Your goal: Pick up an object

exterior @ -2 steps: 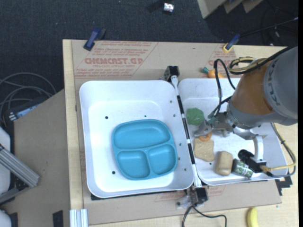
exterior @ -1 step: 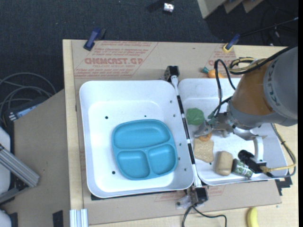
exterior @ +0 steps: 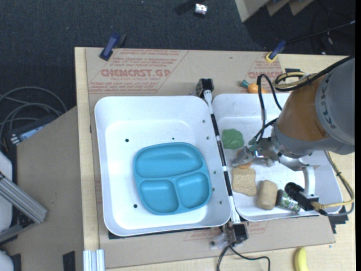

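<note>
Where hand (exterior: 246,158) hovers: tan block (exterior: 244,180), long axis near-vertical

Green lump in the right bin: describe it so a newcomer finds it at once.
Start at the right bin, beside the bin holding the blue tray. By its left wall, above the tan slab, lies the green lump: the one green item there.

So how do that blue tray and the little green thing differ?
The blue tray is large, split into three compartments, and lies alone in the left bin. The green thing is small, rounded and undivided. It lies in the right bin near tan pieces, close to the gripper. Both lie flat on a white bin floor, and neither is held.
</note>
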Controlling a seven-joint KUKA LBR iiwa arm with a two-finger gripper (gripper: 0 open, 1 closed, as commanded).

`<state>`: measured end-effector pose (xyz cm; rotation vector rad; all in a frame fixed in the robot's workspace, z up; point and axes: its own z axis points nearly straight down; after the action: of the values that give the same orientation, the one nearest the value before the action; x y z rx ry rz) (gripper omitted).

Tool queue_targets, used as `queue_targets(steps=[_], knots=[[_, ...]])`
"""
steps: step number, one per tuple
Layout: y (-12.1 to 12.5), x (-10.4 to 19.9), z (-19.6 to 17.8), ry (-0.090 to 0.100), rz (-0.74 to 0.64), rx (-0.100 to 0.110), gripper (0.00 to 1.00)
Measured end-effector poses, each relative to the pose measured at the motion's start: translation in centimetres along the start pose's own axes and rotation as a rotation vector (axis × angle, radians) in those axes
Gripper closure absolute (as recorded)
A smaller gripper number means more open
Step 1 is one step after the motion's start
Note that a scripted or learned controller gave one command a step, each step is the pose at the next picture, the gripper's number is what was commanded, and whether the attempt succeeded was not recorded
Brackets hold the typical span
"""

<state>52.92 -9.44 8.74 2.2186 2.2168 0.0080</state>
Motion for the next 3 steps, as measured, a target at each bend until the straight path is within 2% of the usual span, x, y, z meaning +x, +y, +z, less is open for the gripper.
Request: queue_targets(steps=[2, 3], knots=[[-0.1, 0.1, 0.0, -0.002, 0.001, 0.000, 0.00], [-1.3, 0.1, 0.0, 0.000, 0.000, 0.000, 0.00]])
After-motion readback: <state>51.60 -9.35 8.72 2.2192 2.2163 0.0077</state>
